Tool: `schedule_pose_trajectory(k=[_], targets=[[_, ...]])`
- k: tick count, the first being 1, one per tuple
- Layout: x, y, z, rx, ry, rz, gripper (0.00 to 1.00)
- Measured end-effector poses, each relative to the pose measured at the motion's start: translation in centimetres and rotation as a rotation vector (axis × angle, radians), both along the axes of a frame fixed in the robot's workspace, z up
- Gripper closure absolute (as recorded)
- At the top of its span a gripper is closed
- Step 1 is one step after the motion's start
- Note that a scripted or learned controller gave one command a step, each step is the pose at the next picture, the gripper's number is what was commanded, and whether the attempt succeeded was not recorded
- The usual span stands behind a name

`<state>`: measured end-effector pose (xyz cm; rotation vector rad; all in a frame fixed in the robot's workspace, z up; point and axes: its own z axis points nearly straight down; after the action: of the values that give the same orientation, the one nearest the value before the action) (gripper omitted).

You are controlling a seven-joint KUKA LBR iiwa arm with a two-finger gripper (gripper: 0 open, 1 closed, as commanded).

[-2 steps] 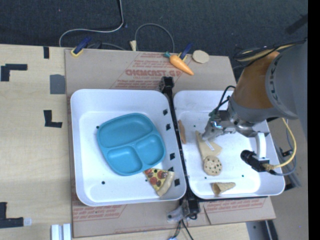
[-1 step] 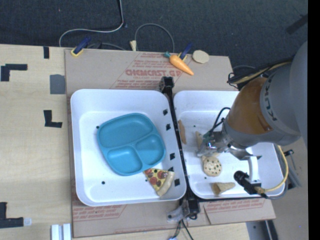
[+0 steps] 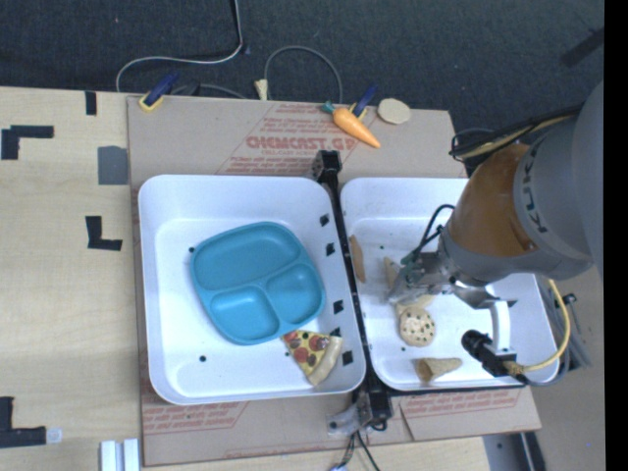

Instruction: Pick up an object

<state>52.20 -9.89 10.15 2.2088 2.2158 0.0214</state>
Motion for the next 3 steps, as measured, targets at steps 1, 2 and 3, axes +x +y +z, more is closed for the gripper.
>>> schedule_pose_trajectory(k=[1, 2, 3], targets=[[0.1, 0.0, 0.0, -0.001, -0.003, 0.0, 0.0], [2.7, -5.5, 17.4, -0.008, 0.001, -0.004, 0.0], [0.2, -4.8, 6.9, 0.001, 0.028, -0.003, 0.0]])
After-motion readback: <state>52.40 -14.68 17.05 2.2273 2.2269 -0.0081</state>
